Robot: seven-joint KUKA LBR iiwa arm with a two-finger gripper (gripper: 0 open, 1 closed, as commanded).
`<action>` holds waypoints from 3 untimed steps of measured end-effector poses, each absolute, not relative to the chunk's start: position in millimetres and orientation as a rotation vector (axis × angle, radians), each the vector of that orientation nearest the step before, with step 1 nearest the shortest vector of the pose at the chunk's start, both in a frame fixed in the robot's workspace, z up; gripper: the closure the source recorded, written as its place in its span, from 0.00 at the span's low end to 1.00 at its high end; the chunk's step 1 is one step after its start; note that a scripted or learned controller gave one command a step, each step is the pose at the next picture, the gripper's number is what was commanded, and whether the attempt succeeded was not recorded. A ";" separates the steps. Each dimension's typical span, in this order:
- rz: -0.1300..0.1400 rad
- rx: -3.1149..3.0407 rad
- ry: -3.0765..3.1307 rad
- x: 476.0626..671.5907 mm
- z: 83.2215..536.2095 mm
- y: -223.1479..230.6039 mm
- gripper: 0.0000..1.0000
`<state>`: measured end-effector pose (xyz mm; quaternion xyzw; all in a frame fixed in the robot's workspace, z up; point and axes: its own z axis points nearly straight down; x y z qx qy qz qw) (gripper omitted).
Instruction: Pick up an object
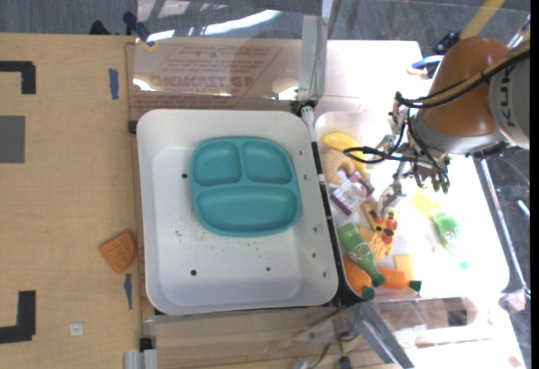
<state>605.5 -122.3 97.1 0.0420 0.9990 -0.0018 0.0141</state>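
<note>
Two shallow white bins sit side by side on the bench. Far left, on the tan board, a small orange waffle-textured square (pixel 118 251) lies well apart from the bins. The left white bin (pixel 168 275) holds a teal plastic divided plate (pixel 245 185) with three compartments, lying flat near the bin's middle. The right white bin (pixel 484 275) is strongly overexposed, and its objects cluster along its left side: a yellow banana-shaped toy (pixel 339 141) at the top, a purple-and-white packet (pixel 351 192) below it, a small red-and-yellow figure (pixel 386 228), a green bottle-shaped toy (pixel 360 251), and an orange carrot-like toy (pixel 370 276) at the bottom. A small green object (pixel 445 228) lies apart toward the bin's middle. The grey arm with orange band (pixel 463 89) reaches in from the right, and its two-finger gripper (pixel 418 176) hangs over the right bin, above and right of the red-and-yellow figure. Fingertip gap cannot be resolved; nothing is seen pinched between them.
</note>
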 end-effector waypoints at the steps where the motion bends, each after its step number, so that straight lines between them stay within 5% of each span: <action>1: -0.011 0.222 3.120 560.8 157.5 -230.1 0.00; 2: -0.003 0.249 3.119 578.5 89.5 -196.1 0.00; 3: -0.003 0.119 3.130 556.2 88.6 -223.4 0.00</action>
